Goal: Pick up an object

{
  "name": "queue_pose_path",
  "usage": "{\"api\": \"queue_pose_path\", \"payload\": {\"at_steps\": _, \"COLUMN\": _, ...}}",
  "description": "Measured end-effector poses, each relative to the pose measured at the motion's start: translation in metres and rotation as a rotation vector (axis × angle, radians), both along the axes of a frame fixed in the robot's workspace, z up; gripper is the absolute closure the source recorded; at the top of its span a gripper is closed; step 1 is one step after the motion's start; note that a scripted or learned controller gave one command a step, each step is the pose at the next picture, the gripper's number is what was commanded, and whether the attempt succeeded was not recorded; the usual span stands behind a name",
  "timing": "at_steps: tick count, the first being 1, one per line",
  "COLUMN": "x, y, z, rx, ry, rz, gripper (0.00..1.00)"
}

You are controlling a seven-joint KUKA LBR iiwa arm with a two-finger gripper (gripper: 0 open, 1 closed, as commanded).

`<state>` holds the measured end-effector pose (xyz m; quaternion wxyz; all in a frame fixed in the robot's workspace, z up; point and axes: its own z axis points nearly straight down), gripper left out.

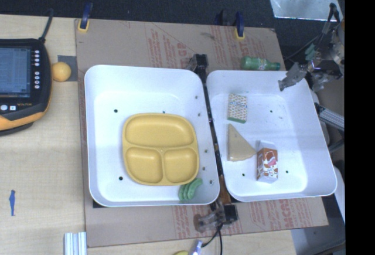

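Nearest to us, at the front of the right bin, stands a small red-and-white carton; we judge it light and stiff enough for a pinch across its narrow sides, though thin walls may dent. Just beside it, to its left, lies a tan wedge, flat and probably soft or smooth, so it could slip; its straight edges look like the best hold. Farther back sits a small patterned packet, light and thin, hard to get under. In the left bin a yellow divided tray looks rigid and wide, best taken at its rim, with a green thing at its front corner, too small to identify. At the far right the gripper hangs over the right bin's back corner, holding nothing, and we cannot tell its spread from here.
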<state>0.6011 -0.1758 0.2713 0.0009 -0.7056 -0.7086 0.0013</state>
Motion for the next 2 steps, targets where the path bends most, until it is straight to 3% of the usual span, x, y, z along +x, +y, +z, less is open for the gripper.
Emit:
{"api": "queue_pose_path", "payload": {"at_steps": 1, "x": -0.089, "y": 0.015, "z": -0.122, "rx": 0.001, "ry": 0.003, "rz": 0.001, "gripper": 0.00}}
{"api": "queue_pose_path", "payload": {"at_steps": 2, "x": -0.105, "y": 0.025, "z": -0.178, "rx": -0.001, "ry": -0.003, "rz": 0.002, "gripper": 0.00}}
